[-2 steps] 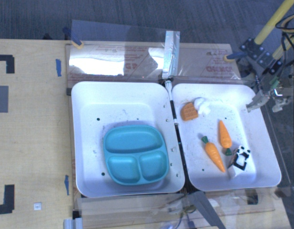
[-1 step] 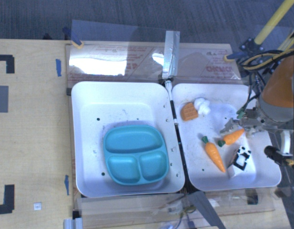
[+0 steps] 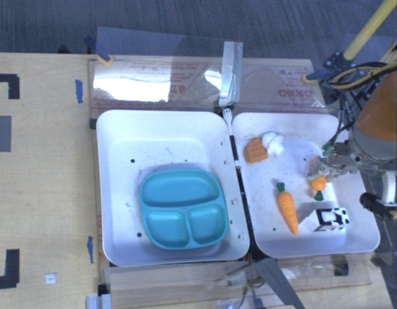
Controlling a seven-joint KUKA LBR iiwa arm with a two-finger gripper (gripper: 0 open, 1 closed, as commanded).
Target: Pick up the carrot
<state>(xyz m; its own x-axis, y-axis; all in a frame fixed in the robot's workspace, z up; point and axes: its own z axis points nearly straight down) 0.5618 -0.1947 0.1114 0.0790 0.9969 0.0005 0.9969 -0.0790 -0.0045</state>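
The carrot (image 3: 287,210), orange with a small green top, lies in the right bin (image 3: 359,240) near its middle, with the green end pointing to the upper left. My gripper (image 3: 318,167) hangs over the right side of that bin, up and to the right of the carrot and apart from it. A small orange piece (image 3: 318,185) sits just below the gripper. Above the wrist, the arm's orange band (image 3: 382,113) stands at the right edge.
In the right bin there are also a tan bread-like piece (image 3: 255,151), a white lump (image 3: 273,144) beside it and a black-and-white object (image 3: 331,218) at the lower right. The left bin (image 3: 114,172) holds a blue divided tray (image 3: 183,206).
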